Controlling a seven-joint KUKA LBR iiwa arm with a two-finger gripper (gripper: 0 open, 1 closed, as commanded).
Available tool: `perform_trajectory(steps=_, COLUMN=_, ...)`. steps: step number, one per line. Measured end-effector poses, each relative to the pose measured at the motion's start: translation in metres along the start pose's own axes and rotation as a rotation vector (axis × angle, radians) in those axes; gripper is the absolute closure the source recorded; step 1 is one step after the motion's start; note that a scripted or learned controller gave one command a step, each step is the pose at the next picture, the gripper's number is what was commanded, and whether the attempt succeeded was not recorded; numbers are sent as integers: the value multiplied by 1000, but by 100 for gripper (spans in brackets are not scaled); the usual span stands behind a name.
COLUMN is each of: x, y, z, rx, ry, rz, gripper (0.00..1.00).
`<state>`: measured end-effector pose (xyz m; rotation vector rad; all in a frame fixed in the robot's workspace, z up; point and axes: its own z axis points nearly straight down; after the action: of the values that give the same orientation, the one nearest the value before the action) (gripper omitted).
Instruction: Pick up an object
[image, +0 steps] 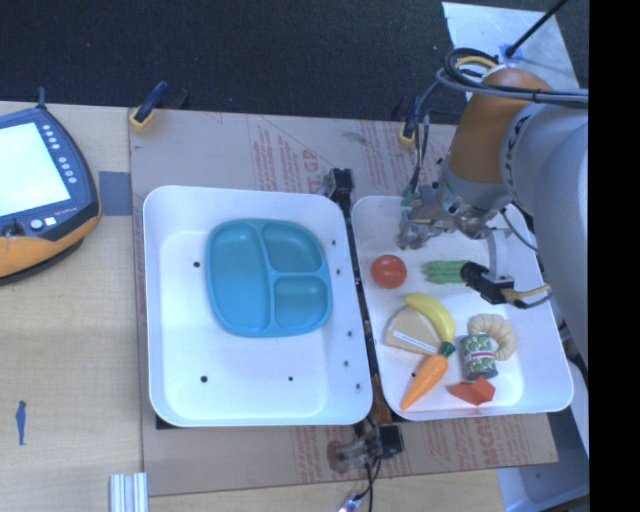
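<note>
Arm enters from the right; gripper (417, 236) hangs over the upper-left part of the right bin (365, 222), just above and right of the tomato (389, 270). Nothing visible between the fingers; can't tell if they're open or closed at this angle.

Right bin holds all the pickable stuff: tomato near the left wall, green vegetable (447, 271) right of it, banana (432, 314) below, cheese wedge (409, 332) touching the banana, carrot (426, 378) lower down, pastry ring (491, 333) and small can (478, 355) at right, red wedge (472, 391) near the bottom edge. Left bin (164, 300) has a blue divided plate (268, 276). Tablet-like pendant (40, 190) sits on the tabletop (70, 380) far left.

Likely target: tomato, nearest to the gripper. Looks like toy plastic, so probably light, stiff, smooth. Round, could squirt out of a pinch; best grip is across its widest middle, coming straight down. It stands apart from the other items, so there's room for the fingers, though the bin wall is close on its left. Banana and cheese are crowded together, harder to take cleanly.
</note>
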<state>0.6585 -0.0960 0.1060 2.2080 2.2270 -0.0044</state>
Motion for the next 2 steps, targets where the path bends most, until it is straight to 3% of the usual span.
perform_trajectory(steps=1, x=0, y=0, z=0, rx=0, ry=0, rz=0, gripper=0)
perform_trajectory(steps=2, x=4, y=-3, z=14, rx=8, ry=5, rz=3, gripper=0)
